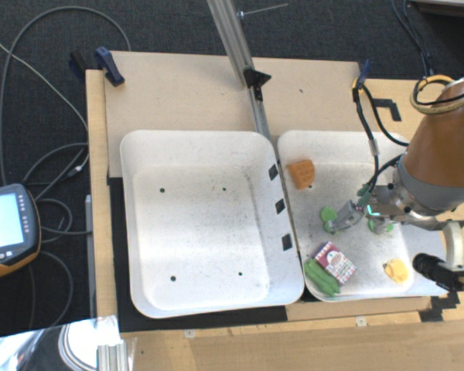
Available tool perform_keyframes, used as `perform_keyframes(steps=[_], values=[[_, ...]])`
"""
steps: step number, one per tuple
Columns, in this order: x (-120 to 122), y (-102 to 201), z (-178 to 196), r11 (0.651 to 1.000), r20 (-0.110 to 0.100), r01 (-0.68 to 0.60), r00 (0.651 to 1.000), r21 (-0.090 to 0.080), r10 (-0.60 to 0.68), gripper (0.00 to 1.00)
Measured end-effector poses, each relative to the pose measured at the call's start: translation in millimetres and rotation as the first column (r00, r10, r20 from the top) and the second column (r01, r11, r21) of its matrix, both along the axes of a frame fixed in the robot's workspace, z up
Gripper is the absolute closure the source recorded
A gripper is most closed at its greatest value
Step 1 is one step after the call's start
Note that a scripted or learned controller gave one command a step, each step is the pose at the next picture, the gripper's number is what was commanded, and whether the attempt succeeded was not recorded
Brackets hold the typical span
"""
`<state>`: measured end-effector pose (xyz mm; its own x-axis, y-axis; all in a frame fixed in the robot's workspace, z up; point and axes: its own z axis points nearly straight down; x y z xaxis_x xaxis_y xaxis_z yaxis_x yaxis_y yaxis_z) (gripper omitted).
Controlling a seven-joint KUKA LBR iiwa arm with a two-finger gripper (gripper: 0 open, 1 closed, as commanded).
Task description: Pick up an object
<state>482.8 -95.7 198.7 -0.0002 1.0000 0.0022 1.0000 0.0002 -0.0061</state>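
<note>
Objects lie in the right bin (325, 141), four in all. An orange block (301, 173) sits near the bin's left wall, toward the far edge. A green ball (328, 216) rests near the bin's middle, touching or just beside the gripper (348, 219). A pink packet (335, 262) lies near the bin's front left corner, with a green piece (322, 277) against its left side at the front rim. A yellow piece (397, 270) lies near the front right corner, well apart from the packet.

The arm (441, 153) enters from the right and stands over the right half of the right bin. The gripper is low, above the bin floor near its middle, pointing left toward the green ball. Finger state: cannot tell; the metal tip is small and blurred, and no object is seen clearly between the fingers. A green light shows on the wrist housing just right of the tip.

The left bin (197, 222) stands beside the right bin, their walls touching along the middle. Both rest on a bench (185, 91) with a blue clamp (108, 64) at its far left corner. A metal pole (232, 33) crosses the far edge of the bench and runs down between the bins. A pendant (8, 230) lies on the floor left of the bench.
</note>
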Motion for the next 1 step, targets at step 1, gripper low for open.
perform_keyframes(steps=[1], values=[[0.9,0.0,1.2,1.0,0.005,0.0,1.0,-0.001,0.0,0.0]])
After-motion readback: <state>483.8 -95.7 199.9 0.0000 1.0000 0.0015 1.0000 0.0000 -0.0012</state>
